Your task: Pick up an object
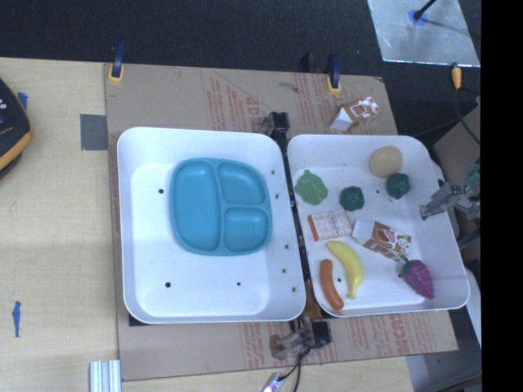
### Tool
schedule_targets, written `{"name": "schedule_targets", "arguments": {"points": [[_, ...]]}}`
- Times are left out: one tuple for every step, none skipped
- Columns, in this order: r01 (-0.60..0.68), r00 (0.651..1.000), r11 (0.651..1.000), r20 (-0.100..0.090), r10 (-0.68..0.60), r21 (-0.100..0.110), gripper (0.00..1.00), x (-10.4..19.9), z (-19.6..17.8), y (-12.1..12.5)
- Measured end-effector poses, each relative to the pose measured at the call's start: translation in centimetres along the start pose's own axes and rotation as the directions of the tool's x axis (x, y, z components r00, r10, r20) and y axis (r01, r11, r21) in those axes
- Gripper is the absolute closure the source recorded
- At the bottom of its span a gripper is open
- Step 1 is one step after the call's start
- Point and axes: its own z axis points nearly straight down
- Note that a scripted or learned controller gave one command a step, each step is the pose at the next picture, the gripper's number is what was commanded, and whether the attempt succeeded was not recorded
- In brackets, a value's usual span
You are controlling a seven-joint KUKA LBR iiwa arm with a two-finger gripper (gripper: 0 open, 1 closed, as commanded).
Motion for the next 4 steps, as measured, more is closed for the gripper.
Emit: {"name": "schedule_targets", "arguments": {"points": [[0.000, 1.000, 1.000, 0.000, 0.000, 0.001, 0.00, -0.4, 12.1, -2.0], [0.000, 1.000, 1.000, 0.006, 0.000, -0.020, 0.00, 2.0, 16.4, 3.9], [-0.003, 1.000, 1.000, 0.014, 0.003, -0.022, 1.00, 1.5, 15.2, 3.8], [-0.003, 1.000, 1.000, 0.015, 0.003, -0.023, 0.00, 1.5, 15.1, 3.8]]}}
